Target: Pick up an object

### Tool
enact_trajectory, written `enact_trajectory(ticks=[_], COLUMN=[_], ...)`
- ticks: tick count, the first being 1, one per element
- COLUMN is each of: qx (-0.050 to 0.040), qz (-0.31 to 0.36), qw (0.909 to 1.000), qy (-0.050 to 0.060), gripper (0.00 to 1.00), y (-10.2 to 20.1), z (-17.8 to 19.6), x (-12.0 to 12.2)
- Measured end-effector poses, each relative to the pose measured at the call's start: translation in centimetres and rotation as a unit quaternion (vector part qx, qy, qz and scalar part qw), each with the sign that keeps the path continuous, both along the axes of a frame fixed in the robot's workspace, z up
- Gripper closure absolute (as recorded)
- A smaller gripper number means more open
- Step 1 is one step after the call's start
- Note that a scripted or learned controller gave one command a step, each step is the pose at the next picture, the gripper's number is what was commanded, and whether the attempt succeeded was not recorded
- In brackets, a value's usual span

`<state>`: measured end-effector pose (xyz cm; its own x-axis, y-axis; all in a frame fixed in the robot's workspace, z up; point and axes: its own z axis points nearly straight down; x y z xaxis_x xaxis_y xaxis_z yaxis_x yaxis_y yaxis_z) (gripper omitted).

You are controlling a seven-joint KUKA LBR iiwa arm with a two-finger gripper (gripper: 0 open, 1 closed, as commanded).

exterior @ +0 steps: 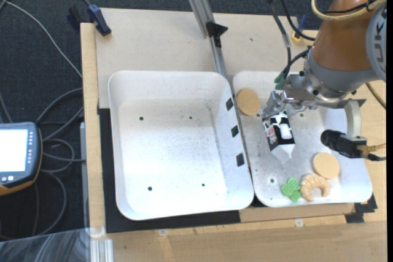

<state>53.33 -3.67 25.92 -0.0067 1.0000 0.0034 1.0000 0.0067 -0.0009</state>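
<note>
In the right bin point(268, 177), a flat tan disc point(249, 101) lies by the left edge near the far corner. A black-and-white carton point(280, 132) sits tilted near the middle. A second tan disc point(325, 164) lies toward the near right corner. A beige curled piece point(315, 186) touches a green piece point(290, 188) at the near edge.

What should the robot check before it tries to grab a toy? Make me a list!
1. Claw is over the right bin, where the things are: ok.
2. Something lies close under the claw: ok, the black-and-white thing.
3. That thing is already held: cannot tell.
4. Space around it: ok, the upper tan disc and the lower tan disc lie apart from it.
5. Every toy lies alone: not ok, the green toy touches the curled tan toy.
</note>
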Motion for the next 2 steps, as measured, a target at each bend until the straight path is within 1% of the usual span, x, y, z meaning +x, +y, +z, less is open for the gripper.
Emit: enact_trajectory(ticks=[1,2], qx=[-0.0001,0.0], qz=[0.0,0.0], qw=[1.0,1.0], qy=[0.001,0.002], gripper=[1.0,1.0], y=[4.4,9.5], z=[-0.2,-0.4], x=[-0.9,-2.5])
